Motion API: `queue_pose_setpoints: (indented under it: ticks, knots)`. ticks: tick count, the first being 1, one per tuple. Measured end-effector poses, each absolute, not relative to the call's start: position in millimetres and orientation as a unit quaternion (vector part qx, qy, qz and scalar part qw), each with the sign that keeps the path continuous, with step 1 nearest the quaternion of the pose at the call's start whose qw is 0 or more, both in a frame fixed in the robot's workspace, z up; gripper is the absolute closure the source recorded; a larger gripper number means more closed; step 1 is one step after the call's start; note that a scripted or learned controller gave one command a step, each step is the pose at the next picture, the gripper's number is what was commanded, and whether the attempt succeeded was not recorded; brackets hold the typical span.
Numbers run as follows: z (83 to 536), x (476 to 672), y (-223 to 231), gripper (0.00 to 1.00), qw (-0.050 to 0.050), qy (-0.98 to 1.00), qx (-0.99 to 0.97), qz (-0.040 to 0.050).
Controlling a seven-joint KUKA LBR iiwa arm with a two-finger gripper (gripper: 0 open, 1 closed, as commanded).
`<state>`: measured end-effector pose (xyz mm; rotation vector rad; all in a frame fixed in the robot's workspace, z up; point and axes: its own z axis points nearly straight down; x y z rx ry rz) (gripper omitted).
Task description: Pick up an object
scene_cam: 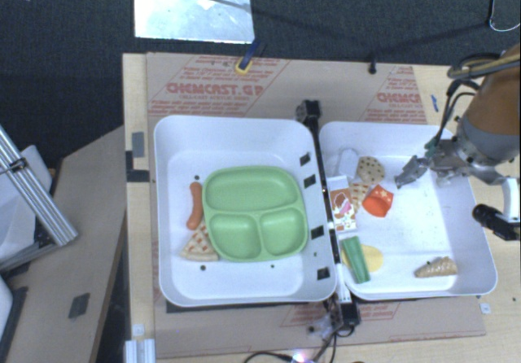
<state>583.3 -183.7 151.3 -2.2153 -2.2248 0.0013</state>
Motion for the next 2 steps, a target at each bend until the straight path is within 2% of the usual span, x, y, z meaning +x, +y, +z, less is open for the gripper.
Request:
queue_pose_setpoints:
  ticks: [1, 2]
  knots:
    - [93.0, 588.6, -182.9, 0.0, -0.001, -0.707, -0.707, -0.0024]
    - [91.1, 593.3, -184.1, 0.0, -0.005, -0.708, -0.706, -0.0037]
